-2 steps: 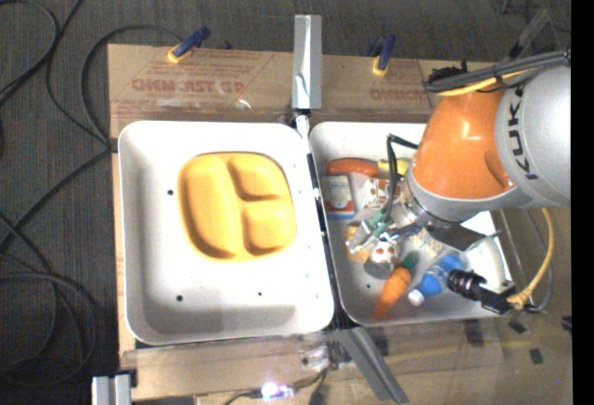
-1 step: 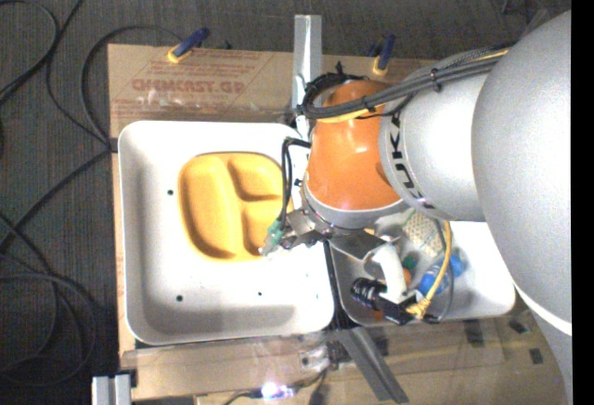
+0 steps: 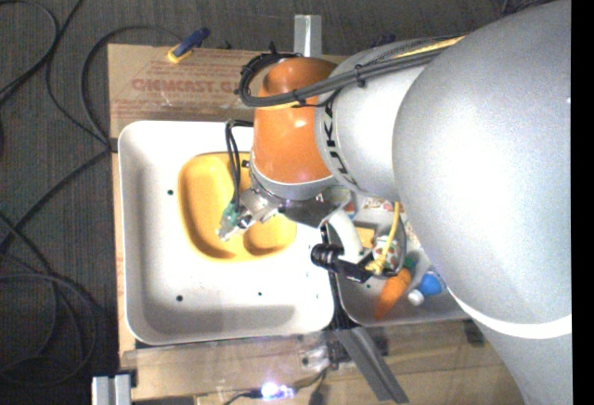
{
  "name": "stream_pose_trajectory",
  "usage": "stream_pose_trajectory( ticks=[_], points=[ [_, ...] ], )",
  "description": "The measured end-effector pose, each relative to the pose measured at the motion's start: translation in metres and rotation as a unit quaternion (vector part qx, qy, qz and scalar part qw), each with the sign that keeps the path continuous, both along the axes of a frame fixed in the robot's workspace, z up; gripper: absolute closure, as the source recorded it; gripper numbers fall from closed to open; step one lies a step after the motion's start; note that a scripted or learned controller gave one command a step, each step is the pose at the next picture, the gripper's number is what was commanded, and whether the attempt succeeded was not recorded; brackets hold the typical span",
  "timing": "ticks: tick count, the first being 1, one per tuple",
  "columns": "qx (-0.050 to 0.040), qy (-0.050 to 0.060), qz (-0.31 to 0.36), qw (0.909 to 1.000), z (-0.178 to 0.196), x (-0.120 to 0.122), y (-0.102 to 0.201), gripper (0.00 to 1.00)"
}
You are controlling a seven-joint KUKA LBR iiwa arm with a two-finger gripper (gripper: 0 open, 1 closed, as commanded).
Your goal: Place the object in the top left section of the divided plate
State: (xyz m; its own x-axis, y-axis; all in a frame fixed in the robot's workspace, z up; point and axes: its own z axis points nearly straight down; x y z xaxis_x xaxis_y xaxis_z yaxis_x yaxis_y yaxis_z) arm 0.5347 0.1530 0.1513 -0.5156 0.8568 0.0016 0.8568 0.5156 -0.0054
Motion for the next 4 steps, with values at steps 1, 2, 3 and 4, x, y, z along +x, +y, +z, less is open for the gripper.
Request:
stream_pose_trajectory(
  ticks=[1, 2, 3, 4],
  points=[
    [0.0006, -0.001, 0.053, 0.9986, 0.026, 0.050, -0.003, 1.00],
    [-0.0008, -0.002, 0.052, 0.9986, 0.031, 0.055, -0.090, 1.00],
    [-0.0006, -0.002, 0.053, 0.9986, 0.031, 0.055, -0.090, 0.00],
    [0.0008, -0.001, 0.102, 0.9947, 0.031, -0.021, -0.124, 0.00]
  ],
)
